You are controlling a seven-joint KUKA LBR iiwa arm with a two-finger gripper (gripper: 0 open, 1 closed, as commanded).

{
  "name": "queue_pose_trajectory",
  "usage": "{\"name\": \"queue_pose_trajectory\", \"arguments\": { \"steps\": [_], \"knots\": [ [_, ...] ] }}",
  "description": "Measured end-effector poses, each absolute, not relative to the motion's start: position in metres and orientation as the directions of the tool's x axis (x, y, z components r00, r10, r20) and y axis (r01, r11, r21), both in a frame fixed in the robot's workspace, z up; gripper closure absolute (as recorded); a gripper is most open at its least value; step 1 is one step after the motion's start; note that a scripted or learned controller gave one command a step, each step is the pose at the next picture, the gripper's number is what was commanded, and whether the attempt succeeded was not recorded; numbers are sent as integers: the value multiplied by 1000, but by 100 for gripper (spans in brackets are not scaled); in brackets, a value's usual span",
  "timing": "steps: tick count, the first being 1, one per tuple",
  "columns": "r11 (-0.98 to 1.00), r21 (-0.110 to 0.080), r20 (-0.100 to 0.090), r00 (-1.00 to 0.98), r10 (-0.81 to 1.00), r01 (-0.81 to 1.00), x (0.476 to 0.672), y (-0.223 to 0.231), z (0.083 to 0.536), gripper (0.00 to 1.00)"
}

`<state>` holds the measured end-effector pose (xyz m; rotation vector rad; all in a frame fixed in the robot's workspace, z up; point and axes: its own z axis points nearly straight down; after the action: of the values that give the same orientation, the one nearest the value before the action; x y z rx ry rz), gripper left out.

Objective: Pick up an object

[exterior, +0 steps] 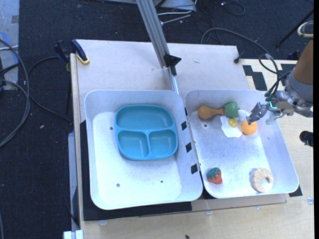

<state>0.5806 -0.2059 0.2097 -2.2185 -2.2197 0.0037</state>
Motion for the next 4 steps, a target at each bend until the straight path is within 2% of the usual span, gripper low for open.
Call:
{"name": "queue_pose_trajectory", "arguments": {
  "steps": [1,3,4],
  "knots": [
    [1,0,0,-1,1000,1000,582,-206,212,0],
    [0,-1,0,0,1000,1000,593,-215,118,0],
    [0,2,-1,0,1000,1000,594,-215,93,0]
  ]
}}
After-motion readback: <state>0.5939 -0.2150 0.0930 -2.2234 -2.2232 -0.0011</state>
